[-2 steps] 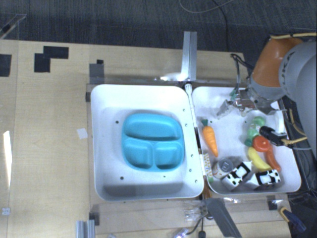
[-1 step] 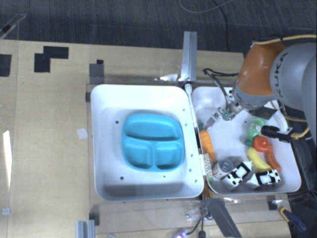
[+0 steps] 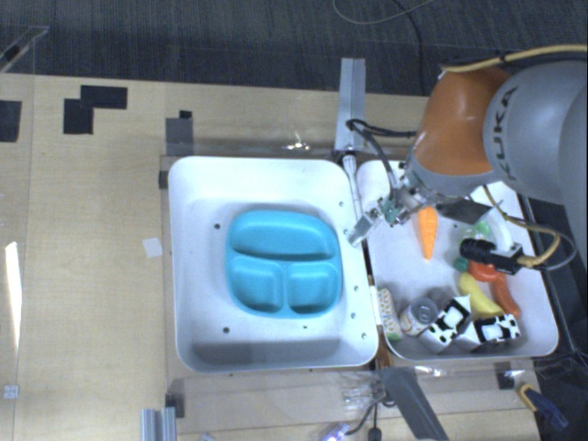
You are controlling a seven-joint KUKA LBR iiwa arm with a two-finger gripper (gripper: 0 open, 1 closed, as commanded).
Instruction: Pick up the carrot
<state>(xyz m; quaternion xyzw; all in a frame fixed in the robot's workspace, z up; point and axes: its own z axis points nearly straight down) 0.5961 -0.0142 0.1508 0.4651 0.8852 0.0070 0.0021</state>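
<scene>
The carrot [image 3: 427, 231] is a small orange cone with its tip pointing to the front, lying in the right bin [image 3: 544, 331] near that bin's back left. My gripper [image 3: 393, 209] hangs just left of the carrot, over the inner edge of the right bin. The orange-banded wrist sits right above and behind the carrot. I cannot tell whether the carrot touches the gripper.
A blue divided tray [image 3: 280, 261] lies in the left bin [image 3: 197, 338]. At the front of the right bin lie a yellow piece [image 3: 472, 288], red and orange pieces [image 3: 503, 295], a small can [image 3: 424, 313], two black-and-white toys [image 3: 450, 321] and a packet [image 3: 387, 307].
</scene>
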